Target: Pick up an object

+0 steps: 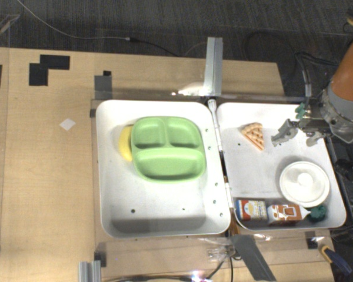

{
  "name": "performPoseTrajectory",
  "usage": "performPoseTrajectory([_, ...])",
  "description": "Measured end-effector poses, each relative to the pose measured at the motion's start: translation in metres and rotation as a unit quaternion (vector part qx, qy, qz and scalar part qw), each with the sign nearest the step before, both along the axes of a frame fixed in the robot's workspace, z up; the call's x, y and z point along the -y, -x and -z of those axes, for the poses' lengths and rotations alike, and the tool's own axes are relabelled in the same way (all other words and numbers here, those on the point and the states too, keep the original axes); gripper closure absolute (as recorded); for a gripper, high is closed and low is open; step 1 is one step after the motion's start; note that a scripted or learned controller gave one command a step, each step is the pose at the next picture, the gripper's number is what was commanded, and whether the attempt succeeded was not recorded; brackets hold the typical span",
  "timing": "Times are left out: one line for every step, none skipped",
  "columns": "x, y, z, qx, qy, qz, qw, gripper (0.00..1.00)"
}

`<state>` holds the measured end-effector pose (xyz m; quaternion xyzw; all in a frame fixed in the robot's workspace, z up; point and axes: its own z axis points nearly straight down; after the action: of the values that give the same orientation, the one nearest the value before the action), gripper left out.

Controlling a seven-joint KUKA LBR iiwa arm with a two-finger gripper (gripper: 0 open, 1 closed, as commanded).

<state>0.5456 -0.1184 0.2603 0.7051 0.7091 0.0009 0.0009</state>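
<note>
In the right bin (247, 175) lie an orange waffle-patterned wedge (253, 136), a round white bowl (304, 182), a small carton (267, 211) lying on its side along the front wall, and a dark green piece (317, 212) at the front right corner. My gripper (297, 135) hangs over the bin's back right part, to the right of the wedge and above the bowl. It is open, with nothing between its fingers (281, 134).
The left bin (159, 210) holds a green divided plate (166, 147) with a yellow object (125, 144) poking out from under its left edge. A metal post (213, 66) stands behind the divider between the bins. Cables run along the bench's right side.
</note>
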Motion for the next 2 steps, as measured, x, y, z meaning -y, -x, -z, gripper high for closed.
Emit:
performPoseTrajectory([-0.029, -0.025, 0.071, 0.0, 0.0003, -0.13, 0.9915, 0.0])
performPoseTrajectory([-0.03, -0.084, 0.156, 0.008, 0.0015, -0.053, 0.9986, 0.0])
